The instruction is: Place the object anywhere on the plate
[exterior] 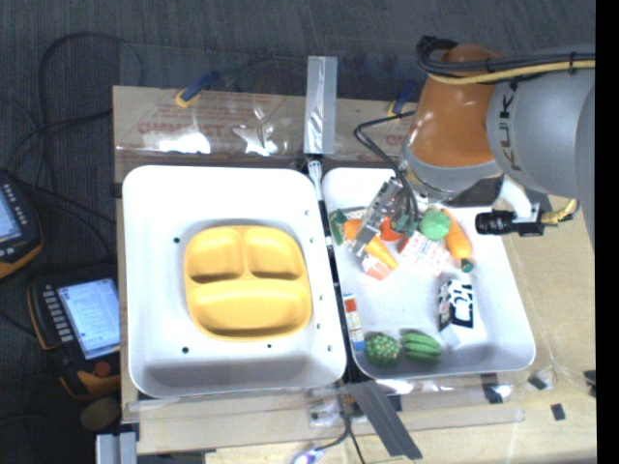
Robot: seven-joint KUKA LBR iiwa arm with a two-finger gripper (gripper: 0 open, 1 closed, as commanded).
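The yellow plate (248, 280), divided into three sections, lies in the left bin (155, 201). The right bin (503, 317) holds a pile of toy foods. My gripper (380, 222) is low over the far left part of that pile, among a small orange piece (353, 229), a red-orange piece (393, 228) and an orange-and-white box (379, 260). Whether anything is between its tips is hidden by the clutter.
Also in the right bin are a green round toy (435, 224), a carrot (460, 245), a black-and-white carton (457, 304), and two green vegetables (382, 348) (422, 344) near the front. The bins' shared wall (329, 259) runs between plate and pile.
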